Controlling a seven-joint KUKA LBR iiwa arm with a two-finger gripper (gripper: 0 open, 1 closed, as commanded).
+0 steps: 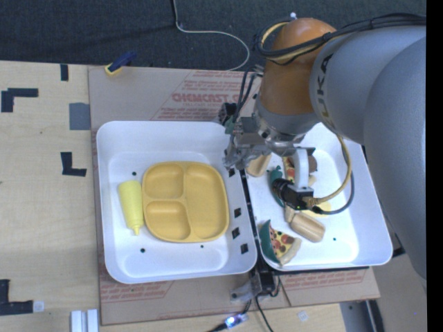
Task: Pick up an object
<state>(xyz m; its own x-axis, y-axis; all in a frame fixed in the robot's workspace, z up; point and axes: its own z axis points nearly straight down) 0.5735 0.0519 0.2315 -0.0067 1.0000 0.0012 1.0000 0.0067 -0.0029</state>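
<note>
We see the big grey arm reach in from the right, with its orange band above the wrist. The gripper hangs low over the wall where the two white bins meet. We cannot tell how its hand is set.

Just to the left of the gripper is the left bin. In it lies a yellow plate with three sections, near the gripper. A yellow squeeze bottle lies further left, right beside the plate.

On the other side of the gripper is the right bin. A tan toy bread piece sits just beside the gripper. Below the gripper we see a toy pizza slice and a tan roll. Some more small toys lie between them, but they are too jumbled to name.
</note>
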